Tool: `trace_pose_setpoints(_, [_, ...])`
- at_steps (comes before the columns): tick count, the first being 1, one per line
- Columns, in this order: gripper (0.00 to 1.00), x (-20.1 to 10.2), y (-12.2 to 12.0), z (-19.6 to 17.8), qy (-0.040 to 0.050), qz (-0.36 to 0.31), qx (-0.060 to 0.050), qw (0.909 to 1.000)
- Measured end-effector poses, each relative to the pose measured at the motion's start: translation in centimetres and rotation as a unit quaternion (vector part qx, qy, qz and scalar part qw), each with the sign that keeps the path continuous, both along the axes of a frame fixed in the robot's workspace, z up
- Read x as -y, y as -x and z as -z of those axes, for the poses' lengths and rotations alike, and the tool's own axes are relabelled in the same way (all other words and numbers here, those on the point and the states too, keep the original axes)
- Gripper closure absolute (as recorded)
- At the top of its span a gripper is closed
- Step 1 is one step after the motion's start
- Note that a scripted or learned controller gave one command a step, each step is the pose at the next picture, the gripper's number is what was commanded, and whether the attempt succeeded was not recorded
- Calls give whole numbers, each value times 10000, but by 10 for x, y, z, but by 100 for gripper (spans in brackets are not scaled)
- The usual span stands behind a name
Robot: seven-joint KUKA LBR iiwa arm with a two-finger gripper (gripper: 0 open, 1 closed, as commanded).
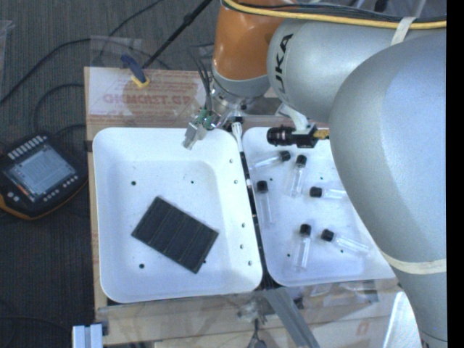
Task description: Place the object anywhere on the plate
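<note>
grey gripper (195,133): you see it hanging over the far rim of the left bin, close to that bin's far right corner, tilted down toward the left.
grip state: from this slant you cannot tell whether it is open or closed.
left bin (138,158): white and shallow, right under the gripper, with a few small dark holes in its floor.
plate (175,234): a dark ribbed rectangle lying flat and turned at an angle in the near half of the left bin, well apart from the gripper, its whole top in your view.
vials (303,249): your task's things, six clear tubes with black caps, all lying on their sides in the right bin, scattered and apart from one another.
nearest vial (265,162): lies in the far left corner of the right bin, its cap pointing right.
right bin (284,216): white, touching the left bin along their shared edge.
arm (391,136): grey and bulky, reaching in from the right and covering the right bin's right side.
orange band (243,35): sits above the wrist, beyond the gripper.
wooden board (145,96): pale with faded red lettering, beyond the left bin.
blue-handled tool (135,70): lies at the board's far edge.
teach pendant (36,174): on the dark floor to your left of the bench, screen up.
</note>
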State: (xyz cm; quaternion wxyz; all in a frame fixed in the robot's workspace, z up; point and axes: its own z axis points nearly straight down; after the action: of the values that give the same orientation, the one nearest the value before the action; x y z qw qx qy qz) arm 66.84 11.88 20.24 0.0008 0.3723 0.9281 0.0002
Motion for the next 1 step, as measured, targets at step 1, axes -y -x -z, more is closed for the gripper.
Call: trace_pose_setpoints(1, [100, -108, 20, -39, -3, 609, -5, 9981])
